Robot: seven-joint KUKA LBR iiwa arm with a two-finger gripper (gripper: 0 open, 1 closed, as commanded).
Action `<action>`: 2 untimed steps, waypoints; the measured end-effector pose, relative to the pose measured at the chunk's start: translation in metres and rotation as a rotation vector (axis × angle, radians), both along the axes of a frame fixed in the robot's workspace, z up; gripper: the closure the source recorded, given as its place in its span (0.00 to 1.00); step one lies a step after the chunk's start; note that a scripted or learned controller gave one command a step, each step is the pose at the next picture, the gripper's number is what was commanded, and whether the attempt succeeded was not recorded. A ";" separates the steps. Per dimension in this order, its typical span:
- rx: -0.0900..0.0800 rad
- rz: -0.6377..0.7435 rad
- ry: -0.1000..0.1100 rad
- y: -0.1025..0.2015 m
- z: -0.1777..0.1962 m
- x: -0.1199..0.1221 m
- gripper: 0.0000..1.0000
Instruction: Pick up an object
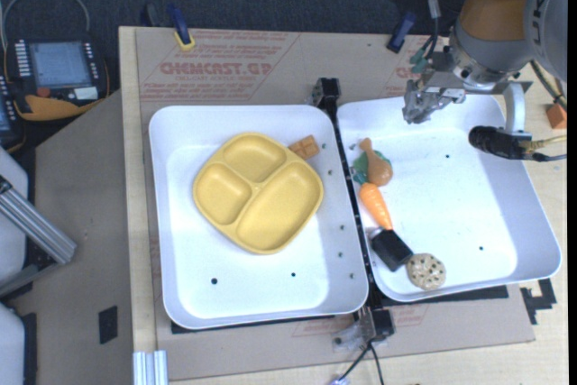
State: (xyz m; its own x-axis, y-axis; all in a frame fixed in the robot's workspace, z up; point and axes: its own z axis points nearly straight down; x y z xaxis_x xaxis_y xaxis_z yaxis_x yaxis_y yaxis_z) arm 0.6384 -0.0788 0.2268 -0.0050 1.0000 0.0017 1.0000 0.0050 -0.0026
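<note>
A robot arm hangs over the far edge of the right bin, its fingers holding nothing that we can see.

We look down on a counter [135, 194] carrying two shallow white bins side by side. In the left bin [171, 221] lies a yellow divided plate [259, 191], with a small brown block [305, 146] just beside its far right corner. The right bin [487, 221] holds its things along its left wall: a toy pear [371, 164] with a green patch, an orange carrot [375, 205] just in front of it, then a black block [391, 249] touching a round speckled cookie [425, 270]. The gripper [422, 106] sits above the far rim of the right bin, well apart from these toys. We cannot tell whether its fingers are apart or together.
</note>
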 end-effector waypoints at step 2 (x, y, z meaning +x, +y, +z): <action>0.001 0.002 0.001 0.114 -0.018 0.008 1.00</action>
